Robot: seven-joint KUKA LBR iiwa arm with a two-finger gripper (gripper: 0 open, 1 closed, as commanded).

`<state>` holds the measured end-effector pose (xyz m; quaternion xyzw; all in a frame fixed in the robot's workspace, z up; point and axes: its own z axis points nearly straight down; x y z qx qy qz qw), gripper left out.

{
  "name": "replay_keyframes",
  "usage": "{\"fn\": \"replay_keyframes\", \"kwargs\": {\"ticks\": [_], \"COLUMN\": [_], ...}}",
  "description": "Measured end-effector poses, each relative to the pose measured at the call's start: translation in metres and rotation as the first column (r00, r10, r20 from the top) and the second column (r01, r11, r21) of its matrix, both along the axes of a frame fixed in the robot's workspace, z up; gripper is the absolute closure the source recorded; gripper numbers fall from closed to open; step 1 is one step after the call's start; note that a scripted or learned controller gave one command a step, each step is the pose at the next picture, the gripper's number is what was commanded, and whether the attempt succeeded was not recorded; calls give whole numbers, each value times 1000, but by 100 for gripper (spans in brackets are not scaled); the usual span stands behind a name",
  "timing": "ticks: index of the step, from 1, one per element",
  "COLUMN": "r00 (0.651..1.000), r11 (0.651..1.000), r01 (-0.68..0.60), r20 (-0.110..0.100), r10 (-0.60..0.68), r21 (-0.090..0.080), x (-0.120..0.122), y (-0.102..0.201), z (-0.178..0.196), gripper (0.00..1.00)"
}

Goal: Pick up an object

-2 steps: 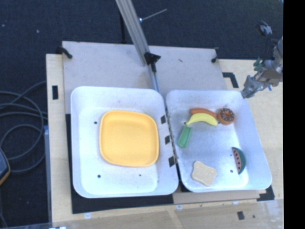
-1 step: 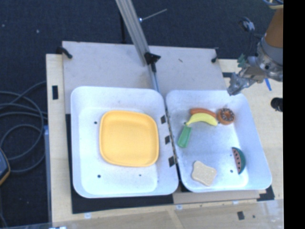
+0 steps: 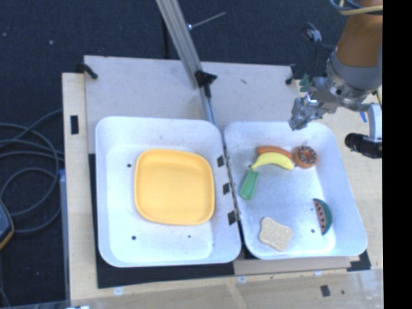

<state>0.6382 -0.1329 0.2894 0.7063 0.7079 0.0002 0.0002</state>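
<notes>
Bins sit side by side on the surface [image 3: 77, 172]. The left bin [image 3: 109, 140] carries a yellow plate [image 3: 174, 187] at its middle. The right bin [image 3: 341, 192] holds a banana [image 3: 273, 162] lying against an orange sausage-shaped piece [image 3: 273, 150], with a round brown-and-red piece [image 3: 304, 156] just beside them toward the far right. A green piece [image 3: 249, 183] lies tilted below the banana's left end, near the divide between the bins. A slice of bread [image 3: 275, 234] rests near the front wall, and a watermelon wedge [image 3: 323, 215] sits by the right wall. The tool [image 3: 300, 116] hangs over the far rim of the right bin, apart from every object; I cannot tell how it is set. A metal pole [image 3: 180, 31] slants in from the top.
</notes>
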Motion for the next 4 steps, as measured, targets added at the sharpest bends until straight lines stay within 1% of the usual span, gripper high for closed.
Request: {"fn": "replay_keyframes", "kwargs": {"ticks": [1, 3, 4], "r00": [1000, 1000, 1000], "r11": [1000, 1000, 1000], "r01": [-1, -1, -1], "r20": [-1, 0, -1], "r10": [1, 1, 1], "r21": [0, 1, 0], "x": [7, 13, 17], "y": [50, 160, 210], "z": [-20, -21, -27], "gripper": [100, 100, 100]}}
